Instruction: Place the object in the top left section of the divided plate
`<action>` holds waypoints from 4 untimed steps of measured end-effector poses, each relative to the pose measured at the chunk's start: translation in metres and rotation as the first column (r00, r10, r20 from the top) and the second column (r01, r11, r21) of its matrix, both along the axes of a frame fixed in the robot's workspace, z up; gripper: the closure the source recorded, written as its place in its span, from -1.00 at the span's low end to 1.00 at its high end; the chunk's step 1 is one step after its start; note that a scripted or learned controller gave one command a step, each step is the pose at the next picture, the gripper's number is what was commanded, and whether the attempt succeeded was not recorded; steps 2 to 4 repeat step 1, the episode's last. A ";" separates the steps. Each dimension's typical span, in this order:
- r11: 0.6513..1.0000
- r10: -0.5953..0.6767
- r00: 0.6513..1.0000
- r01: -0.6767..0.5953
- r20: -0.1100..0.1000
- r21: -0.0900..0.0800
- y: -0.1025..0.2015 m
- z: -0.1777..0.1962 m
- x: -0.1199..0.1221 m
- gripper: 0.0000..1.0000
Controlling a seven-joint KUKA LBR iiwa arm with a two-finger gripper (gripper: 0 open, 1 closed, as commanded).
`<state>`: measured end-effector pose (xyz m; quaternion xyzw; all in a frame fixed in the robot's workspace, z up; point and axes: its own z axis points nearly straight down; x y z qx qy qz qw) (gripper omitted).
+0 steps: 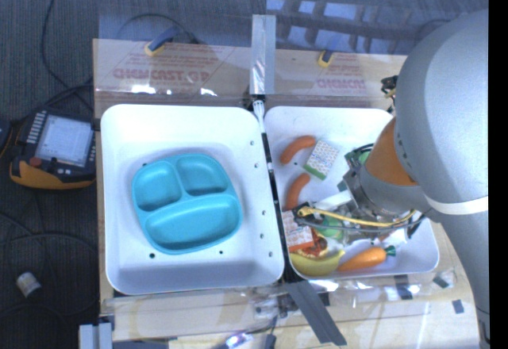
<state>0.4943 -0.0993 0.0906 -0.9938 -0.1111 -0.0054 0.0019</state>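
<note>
Grey arm (444,101) hangs right of the divided plate (187,203); tool (361,209) state unclear, so grip should be confirmed first

A large grey robot arm (448,109) enters from the right edge of the counter and bends downward. An orange band (389,159) rings it just above the wrist. Below the band, the end effector (349,216) points down and leftward near the counter's front right corner, with yellow cabling draped across it.
</note>
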 end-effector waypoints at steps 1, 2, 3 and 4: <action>1.000 0.021 1.000 -0.021 -0.017 -0.007 -0.005 0.052 -0.012 1.00; 1.000 0.021 1.000 -0.021 -0.017 -0.007 -0.005 0.052 -0.012 1.00; 1.000 0.021 1.000 -0.021 -0.017 -0.007 -0.005 0.052 -0.012 1.00; 1.000 0.021 1.000 -0.021 -0.017 -0.007 -0.005 0.052 -0.012 1.00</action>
